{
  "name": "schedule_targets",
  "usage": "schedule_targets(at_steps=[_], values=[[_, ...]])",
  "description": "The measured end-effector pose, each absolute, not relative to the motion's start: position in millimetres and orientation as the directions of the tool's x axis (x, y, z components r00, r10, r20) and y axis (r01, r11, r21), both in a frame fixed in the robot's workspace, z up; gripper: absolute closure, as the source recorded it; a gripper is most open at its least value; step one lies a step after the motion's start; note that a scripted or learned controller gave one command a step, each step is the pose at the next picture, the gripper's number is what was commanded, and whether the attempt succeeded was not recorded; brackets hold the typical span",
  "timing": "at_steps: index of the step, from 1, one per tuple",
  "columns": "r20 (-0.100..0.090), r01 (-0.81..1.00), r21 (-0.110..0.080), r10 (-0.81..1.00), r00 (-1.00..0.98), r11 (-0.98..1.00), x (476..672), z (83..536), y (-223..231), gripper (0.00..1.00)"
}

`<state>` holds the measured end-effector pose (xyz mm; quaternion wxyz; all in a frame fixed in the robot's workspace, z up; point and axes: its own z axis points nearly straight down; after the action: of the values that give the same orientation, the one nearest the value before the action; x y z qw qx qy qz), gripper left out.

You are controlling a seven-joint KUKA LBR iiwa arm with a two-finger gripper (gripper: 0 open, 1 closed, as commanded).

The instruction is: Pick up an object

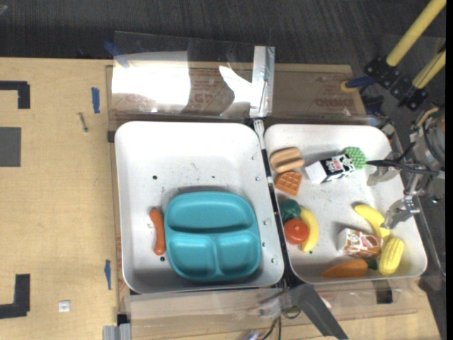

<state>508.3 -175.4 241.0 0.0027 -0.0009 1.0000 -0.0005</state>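
Sitting at 9 o'clock, the left bin [134, 147] holds a big teal tray [211, 234] and an orange sausage [158, 231]. The right bin [333, 134] holds toy food, like a banana [369, 217] at 3 o'clock.

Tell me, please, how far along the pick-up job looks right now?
Nothing looks done: the banana, corn cob and other toys lie in the right bin. The gripper hovers at that bin's right edge, holding nothing visible. Choosing, grasping and lifting an object all remain.
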Motion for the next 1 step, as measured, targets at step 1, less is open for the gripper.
schedule_targets(at_steps=[1], values=[[-0.003, -0.045, 0.001, -0.045, -0.999, 0.999, 490.9, 142.6, -217.5, 0.00]])
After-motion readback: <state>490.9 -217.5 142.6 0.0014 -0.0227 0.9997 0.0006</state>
